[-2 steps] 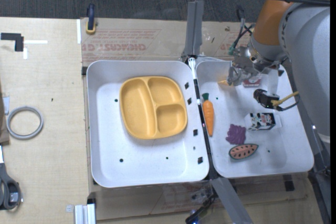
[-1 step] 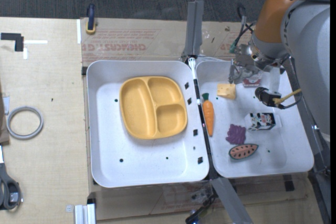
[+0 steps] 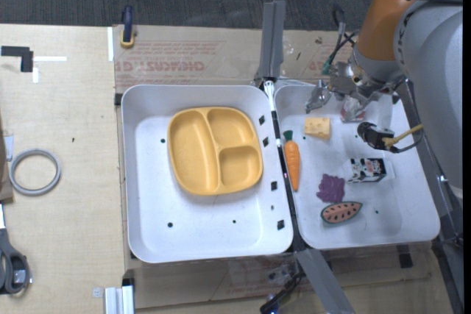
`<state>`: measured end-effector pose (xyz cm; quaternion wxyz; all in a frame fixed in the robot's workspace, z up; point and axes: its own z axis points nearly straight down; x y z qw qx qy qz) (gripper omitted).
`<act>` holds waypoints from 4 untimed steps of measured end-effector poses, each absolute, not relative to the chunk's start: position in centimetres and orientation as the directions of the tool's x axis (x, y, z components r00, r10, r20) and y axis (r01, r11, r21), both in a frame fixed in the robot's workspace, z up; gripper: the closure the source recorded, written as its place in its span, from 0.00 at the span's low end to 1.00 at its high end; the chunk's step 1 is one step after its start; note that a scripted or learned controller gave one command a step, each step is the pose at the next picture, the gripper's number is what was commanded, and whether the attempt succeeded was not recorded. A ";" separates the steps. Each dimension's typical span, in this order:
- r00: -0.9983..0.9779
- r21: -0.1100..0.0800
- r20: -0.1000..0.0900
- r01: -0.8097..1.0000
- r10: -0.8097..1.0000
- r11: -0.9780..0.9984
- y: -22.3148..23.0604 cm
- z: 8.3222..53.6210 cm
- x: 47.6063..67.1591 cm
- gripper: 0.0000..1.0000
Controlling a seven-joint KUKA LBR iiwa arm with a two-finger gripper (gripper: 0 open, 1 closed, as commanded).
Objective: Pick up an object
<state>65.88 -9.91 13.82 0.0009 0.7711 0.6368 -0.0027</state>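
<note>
My gripper (image 3: 335, 104) hangs over the far end of the right bin (image 3: 412, 224), open, with nothing between its fingers. A yellow cheese wedge (image 3: 318, 128) lies just below it, apart from the fingertips. An orange carrot (image 3: 292, 162) lies along the bin's left wall. Toward the near end are a purple grape bunch (image 3: 330, 188) and a watermelon slice (image 3: 341, 212). A small black-and-white carton (image 3: 367, 169) lies to the right of the grapes.
The left bin (image 3: 147, 232) holds a yellow divided plate (image 3: 215, 150). A grey tape ring (image 3: 32, 171) and scissors (image 3: 13, 270) lie on the wooden bench at the left. The arm's black fitting with a yellow cable (image 3: 377, 134) hangs over the right bin.
</note>
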 end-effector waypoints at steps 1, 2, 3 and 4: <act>0.187 -0.002 -0.008 0.982 0.982 -0.187 -9.9 14.8 65.9 1.00; 0.187 -0.003 -0.008 0.982 0.982 -0.187 -9.9 14.7 65.9 0.00; 0.371 -0.001 -0.001 0.929 0.929 -0.371 -11.9 9.2 64.9 0.00; 0.417 0.000 -0.002 0.909 0.909 -0.417 -14.3 11.3 65.9 0.00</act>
